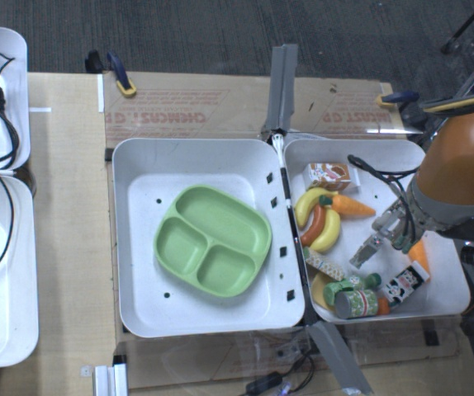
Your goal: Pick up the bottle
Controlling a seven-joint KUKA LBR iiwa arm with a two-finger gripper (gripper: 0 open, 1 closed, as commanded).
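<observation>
Green bottle (353, 297) on its side in the near corner of the right bin (369, 141), close against the front wall, dark cap toward the black-and-white carton (404, 285) just beside it. Tool (369, 252) hanging above and a little behind the bottle, apart from it, with nothing seen in its grip; spread or pressed together, cannot tell from this slant.

Likely light, a small plastic toy by the look of it. Probably stiff enough to take a squeeze, though smooth and round, so apt to roll or slip out sideways. Best taken across the middle of the body, square to its long axis, not by the narrow cap end. Little room on the wall side; crowded too on the far side by a pale strip and something yellow underneath.

Hard to make out: where the bottle ends and its neighbours begin, the label, and whether it rests on the bin floor or on the yellow piece. Far right of the bin covered by the arm (460, 172). Bananas (324, 221) and carrot (353, 205) well clear, farther back.
</observation>
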